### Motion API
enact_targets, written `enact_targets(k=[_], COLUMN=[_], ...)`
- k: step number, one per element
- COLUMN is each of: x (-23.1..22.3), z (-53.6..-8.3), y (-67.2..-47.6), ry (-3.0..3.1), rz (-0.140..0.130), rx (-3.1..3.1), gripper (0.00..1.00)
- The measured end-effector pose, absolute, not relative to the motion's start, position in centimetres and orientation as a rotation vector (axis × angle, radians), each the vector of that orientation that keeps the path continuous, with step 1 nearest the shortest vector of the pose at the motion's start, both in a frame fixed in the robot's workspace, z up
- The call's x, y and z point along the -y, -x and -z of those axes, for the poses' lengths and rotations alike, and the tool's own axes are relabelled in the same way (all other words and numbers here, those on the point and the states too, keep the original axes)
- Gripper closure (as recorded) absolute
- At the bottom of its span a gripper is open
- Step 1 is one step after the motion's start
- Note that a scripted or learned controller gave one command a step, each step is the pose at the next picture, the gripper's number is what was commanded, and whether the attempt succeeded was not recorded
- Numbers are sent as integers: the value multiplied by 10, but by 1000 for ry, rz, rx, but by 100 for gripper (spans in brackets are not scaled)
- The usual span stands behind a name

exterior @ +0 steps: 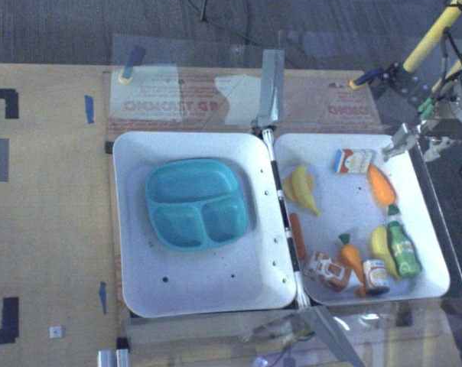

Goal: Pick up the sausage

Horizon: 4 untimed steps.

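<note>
Our gripper [395,145] sits at the frame's upper right, grasp state unclear; the sausage [297,235] hugs the right bin's [437,281] left wall, risking a finger collision.

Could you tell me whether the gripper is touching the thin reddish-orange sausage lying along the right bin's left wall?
Apart. In the camera view, the gripper hangs over the right bin's upper right corner, while the thin reddish-orange sausage lies by the left wall, with the bin's white floor between them.

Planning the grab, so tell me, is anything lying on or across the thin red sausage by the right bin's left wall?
Nothing covers the thin red sausage. The yellow banana lies just above it and a brown carton sits lower right, both apart.
</note>
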<state>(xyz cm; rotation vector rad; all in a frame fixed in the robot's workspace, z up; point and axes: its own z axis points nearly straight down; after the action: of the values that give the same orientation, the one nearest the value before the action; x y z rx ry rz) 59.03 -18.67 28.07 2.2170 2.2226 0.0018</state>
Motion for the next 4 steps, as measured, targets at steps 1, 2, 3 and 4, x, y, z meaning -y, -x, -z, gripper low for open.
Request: enact_targets(k=[1, 2, 3, 4], x=[187, 187, 176, 169], z=[-292, -292, -310, -133], y=[-591, -591, -578, -508], ry=[-2214, -2214, -2370, -2584], rz=[-5, -4, -2, 0], rx=[-2221, -2221, -2056, -1789], gripper=[100, 0, 0, 0])
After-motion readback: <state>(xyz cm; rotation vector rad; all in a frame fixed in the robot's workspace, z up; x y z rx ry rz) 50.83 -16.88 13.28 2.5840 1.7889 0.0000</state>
